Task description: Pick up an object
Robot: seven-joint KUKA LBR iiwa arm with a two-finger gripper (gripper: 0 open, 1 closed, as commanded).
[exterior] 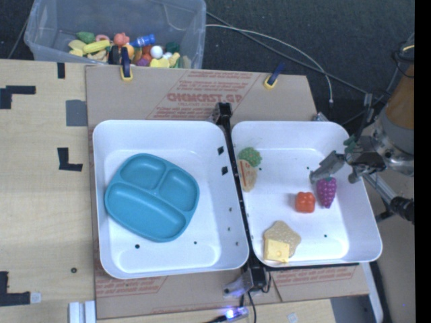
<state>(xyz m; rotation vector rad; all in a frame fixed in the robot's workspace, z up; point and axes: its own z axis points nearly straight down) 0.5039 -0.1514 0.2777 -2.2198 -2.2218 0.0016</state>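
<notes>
My gripper (pixel 334 176) hangs over the right side of the right bin (pixel 289 136), its two fingers spread open. A purple bunch of grapes (pixel 326 192) lies just below the fingertips and is not clamped. A small red pepper (pixel 305 202) sits to the left of the grapes, touching or nearly touching them. A tan and yellow sandwich piece (pixel 280 241) rests near the bin's front wall. A green-topped food piece (pixel 248 165) lies against the bin's left wall.
A blue divided plate (pixel 152 196) sits in the left bin (pixel 108 247). A clear tub of small toys (pixel 114 29) stands behind the bench at the top left. A thin cable (pixel 296 52) runs behind the right bin.
</notes>
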